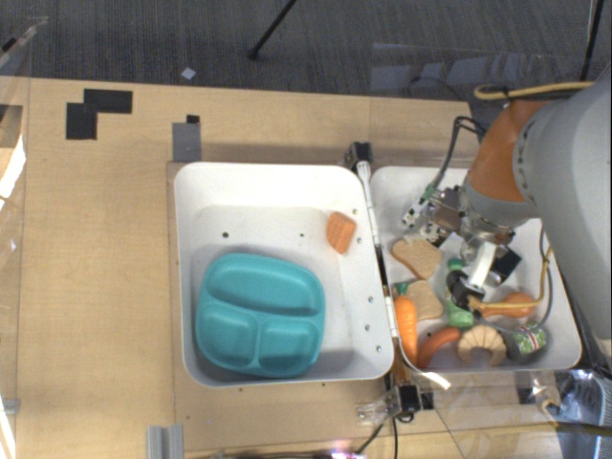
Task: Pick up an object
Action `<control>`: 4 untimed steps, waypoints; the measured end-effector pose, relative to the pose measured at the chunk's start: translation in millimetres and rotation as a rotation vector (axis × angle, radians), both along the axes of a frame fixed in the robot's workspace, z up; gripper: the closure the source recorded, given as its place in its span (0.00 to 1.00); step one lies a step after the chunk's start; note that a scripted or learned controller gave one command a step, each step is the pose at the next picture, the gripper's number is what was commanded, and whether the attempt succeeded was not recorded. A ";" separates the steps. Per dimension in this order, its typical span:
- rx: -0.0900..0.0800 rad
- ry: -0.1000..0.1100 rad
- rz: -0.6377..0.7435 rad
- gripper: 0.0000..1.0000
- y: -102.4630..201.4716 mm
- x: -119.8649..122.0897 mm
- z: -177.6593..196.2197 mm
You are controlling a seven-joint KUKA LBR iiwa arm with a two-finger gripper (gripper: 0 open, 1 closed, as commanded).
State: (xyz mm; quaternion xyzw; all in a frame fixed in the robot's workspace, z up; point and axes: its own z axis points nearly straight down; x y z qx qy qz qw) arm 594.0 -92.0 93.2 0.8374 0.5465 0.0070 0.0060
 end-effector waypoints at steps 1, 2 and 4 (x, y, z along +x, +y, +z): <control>0.003 0.031 -0.224 0.00 -40.2 73.3 -5.4; -0.001 0.033 -0.213 1.00 -39.7 74.6 7.5; 0.003 0.015 -0.046 1.00 35.7 -27.0 140.0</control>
